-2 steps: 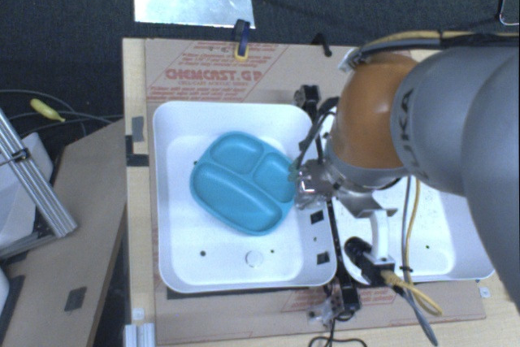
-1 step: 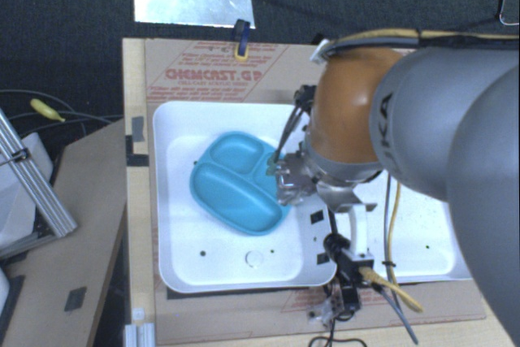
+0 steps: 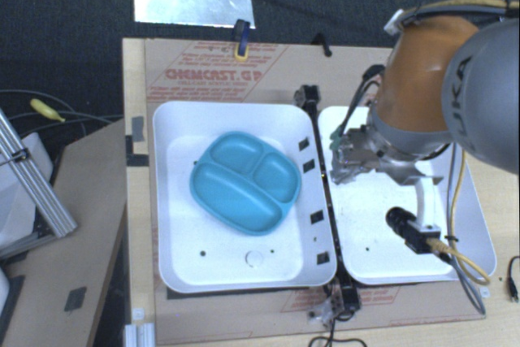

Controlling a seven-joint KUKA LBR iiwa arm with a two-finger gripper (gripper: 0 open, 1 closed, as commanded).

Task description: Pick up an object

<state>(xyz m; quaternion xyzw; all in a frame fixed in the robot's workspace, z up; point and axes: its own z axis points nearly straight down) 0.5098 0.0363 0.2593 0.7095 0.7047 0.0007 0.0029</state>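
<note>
Two white bins sit side by side on my screen, and the only thing I can pick out to lift is the blue divided plate (image 3: 244, 181), lying flat near the middle of the left bin (image 3: 166, 199). The gripper (image 3: 341, 162) hangs over the right bin (image 3: 374, 260), close to its inner wall, so the plate lies toward the view's left of it, across the seam where the two bins meet. That crossing is what I judge the coming move to depend on. The plate's long axis slants gently from the view's upper left down to lower right, with its near corner pointing at the seam.

The bulk of the arm (image 3: 431, 77) covers the upper part of the right bin, so I cannot say whether anything lies beneath it. From this angle the gripper is a tangle of grey metal and cables, and I cannot tell whether it is wide or narrow, nor whether it holds anything. A fleck of green shows just above it; too small for me to name
</note>
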